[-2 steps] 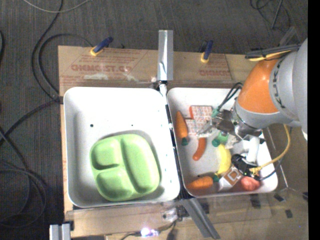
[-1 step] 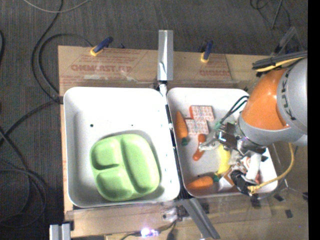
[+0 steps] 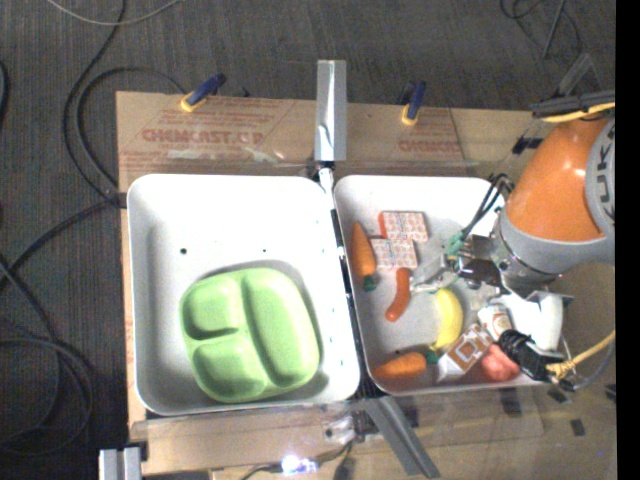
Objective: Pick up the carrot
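The carrot (image 3: pixel 362 250) lies in the right bin (image 3: pixel 420 186), along its left wall, a smooth tapered orange shape with a small green stub at its near end. Just to its right sit two flat speckled pink-and-white blocks (image 3: pixel 398 238), and nearer lies a slim red-orange sausage shape (image 3: pixel 398 295). A yellow banana (image 3: pixel 449 317) lies right of that. A second orange carrot-like piece (image 3: pixel 402 367) rests against the near wall, beside a printed carton (image 3: pixel 466 352) and a red item (image 3: pixel 497 365). The gripper (image 3: pixel 440 272) hangs over the bin's middle, right of the carrot and apart from it, with the pink blocks between; whether its metal parts are spread or pressed together cannot be told. The left bin (image 3: pixel 160 208) holds a glossy green divided tray (image 3: pixel 250 333).
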Motion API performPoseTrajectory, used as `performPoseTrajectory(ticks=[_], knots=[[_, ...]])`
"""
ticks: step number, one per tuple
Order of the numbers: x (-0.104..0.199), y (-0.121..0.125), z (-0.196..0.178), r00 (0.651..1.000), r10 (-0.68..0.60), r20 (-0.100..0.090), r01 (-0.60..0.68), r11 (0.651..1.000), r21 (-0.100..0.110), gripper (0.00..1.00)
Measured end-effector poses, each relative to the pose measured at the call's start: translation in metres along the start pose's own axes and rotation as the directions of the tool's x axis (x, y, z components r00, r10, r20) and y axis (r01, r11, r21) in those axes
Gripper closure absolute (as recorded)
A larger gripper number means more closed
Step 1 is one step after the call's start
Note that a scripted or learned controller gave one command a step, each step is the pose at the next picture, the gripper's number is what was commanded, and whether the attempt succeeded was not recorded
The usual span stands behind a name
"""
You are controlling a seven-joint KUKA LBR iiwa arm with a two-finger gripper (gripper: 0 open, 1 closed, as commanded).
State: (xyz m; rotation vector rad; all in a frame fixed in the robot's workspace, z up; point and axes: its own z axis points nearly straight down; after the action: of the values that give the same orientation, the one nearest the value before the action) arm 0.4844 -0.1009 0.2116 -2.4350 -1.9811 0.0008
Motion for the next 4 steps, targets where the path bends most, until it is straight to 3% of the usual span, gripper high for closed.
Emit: performPoseTrajectory(ticks=[1, 2, 3, 4], knots=[[0.057, -0.012, 0.015, 0.949, -0.317, 0.001, 0.317, 0.949, 0.001, 0.00], [0.026, 0.005, 0.025, 0.950, -0.314, 0.002, 0.314, 0.950, 0.001, 0.00], [0.007, 0.058, 0.083, 0.927, -0.376, 0.002, 0.376, 0.927, 0.002, 0.00], [0.021, 0.091, 0.120, 0.919, -0.395, 0.011, 0.395, 0.918, -0.019, 0.00]])
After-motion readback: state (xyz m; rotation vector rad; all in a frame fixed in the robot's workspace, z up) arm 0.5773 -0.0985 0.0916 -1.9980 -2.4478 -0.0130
